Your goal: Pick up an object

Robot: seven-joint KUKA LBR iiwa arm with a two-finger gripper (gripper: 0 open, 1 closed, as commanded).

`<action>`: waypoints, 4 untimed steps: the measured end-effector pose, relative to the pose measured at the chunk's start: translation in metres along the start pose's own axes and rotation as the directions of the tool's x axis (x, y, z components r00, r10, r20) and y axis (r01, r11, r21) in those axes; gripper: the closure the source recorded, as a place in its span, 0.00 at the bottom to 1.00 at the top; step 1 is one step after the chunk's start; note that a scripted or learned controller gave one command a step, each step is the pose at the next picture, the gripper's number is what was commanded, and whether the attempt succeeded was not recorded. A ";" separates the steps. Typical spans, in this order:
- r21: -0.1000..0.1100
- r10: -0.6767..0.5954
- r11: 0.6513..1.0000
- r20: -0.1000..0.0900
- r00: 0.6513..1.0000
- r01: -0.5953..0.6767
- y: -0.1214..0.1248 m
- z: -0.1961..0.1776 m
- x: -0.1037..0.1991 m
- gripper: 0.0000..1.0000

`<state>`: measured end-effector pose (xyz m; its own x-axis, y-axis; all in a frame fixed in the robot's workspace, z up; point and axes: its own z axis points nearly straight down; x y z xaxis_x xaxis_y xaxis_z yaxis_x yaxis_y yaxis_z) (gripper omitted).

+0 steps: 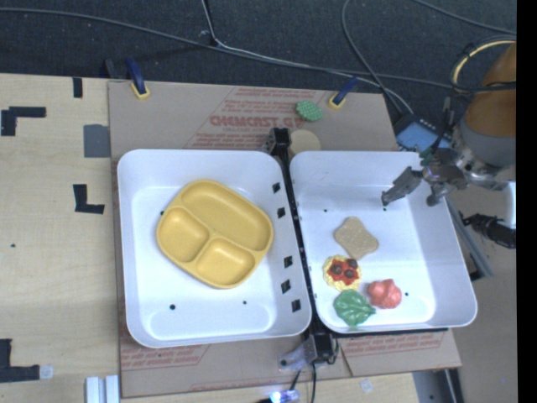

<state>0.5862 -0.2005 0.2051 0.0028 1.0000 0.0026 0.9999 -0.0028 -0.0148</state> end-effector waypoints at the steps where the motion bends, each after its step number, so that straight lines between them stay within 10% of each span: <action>1: -0.014 -0.004 1.000 0.003 1.000 0.004 0.003 -0.009 0.001 0.00; 4: -0.015 -0.004 1.000 0.005 1.000 0.004 0.009 0.118 0.007 0.00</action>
<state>0.5936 -0.1932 0.0866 -0.0012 1.0000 -0.0023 1.0000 0.0012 0.0007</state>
